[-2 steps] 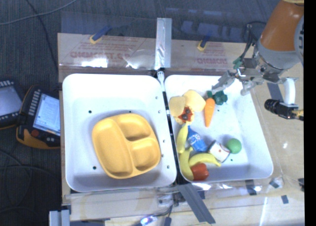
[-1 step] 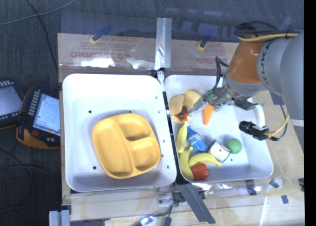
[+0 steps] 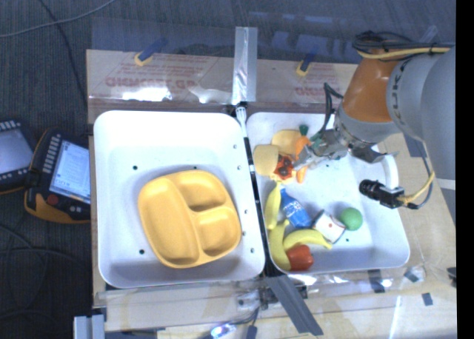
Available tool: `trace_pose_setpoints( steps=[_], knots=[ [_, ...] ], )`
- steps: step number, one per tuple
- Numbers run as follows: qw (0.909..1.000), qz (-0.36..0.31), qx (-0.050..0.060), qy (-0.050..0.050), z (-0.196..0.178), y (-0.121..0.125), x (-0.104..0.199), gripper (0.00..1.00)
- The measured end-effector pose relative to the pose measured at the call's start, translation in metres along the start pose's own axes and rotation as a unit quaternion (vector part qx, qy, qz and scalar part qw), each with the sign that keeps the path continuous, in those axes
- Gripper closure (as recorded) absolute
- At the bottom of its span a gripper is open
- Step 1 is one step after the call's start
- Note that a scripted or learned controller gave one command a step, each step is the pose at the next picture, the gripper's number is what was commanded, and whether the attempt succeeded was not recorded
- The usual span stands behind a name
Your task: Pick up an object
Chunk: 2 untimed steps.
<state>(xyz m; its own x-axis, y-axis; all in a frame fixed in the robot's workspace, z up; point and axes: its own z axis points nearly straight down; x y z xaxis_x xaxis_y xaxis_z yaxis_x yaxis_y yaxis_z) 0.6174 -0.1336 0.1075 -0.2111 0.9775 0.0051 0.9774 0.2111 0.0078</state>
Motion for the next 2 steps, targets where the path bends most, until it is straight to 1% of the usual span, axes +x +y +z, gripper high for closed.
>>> trace_pose_setpoints(
  steps=[1, 2],
  knots=[
    [0.9999, 0.01, -0.003, -0.004, 0.017, -0.01, 0.003, 1.0],
    [0.998, 0.064, 0.006, -0.004, -0.098, 0.034, 0.04, 1.0]
  ],
)
